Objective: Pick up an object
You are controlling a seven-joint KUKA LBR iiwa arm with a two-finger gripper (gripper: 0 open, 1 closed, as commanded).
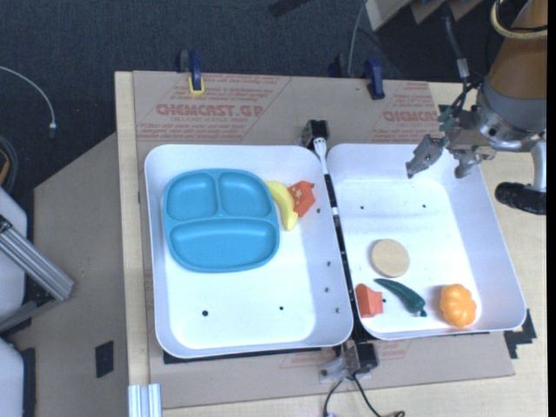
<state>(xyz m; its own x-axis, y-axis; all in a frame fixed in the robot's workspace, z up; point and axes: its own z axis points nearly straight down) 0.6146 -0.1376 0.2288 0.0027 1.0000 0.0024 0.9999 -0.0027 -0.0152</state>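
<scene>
Since the gripper (441,157) hangs above the far end of the right bin (499,233) with nothing between its fingers, the step in hand looks to be the approach, and doing it well means settling on one target before descending. In the camera view the two fingers stand spread apart, open and empty, one toward the bin's middle and one toward its right wall. The nearest candidate is the tan disc (389,257), lying flat on the bin floor nearer the camera and a little left of the claw, well apart from it. It is low and flat, so I judge it would be awkward to pinch from above. Beyond it, near the bin's front wall, lie the green pepper (401,295), the small red block (369,301) just beside its left end, and the orange pumpkin (457,305) to its right. The pumpkin stands clear of its neighbours and is rounded and tall, so it seems the safer choice: centre the fingers over it, come straight down, and close only once they straddle it. In the left bin (174,320) the blue divided plate (222,219) rests with a yellow banana (283,203) and an orange-red piece (302,196) against its right edge, farther from the claw.
</scene>
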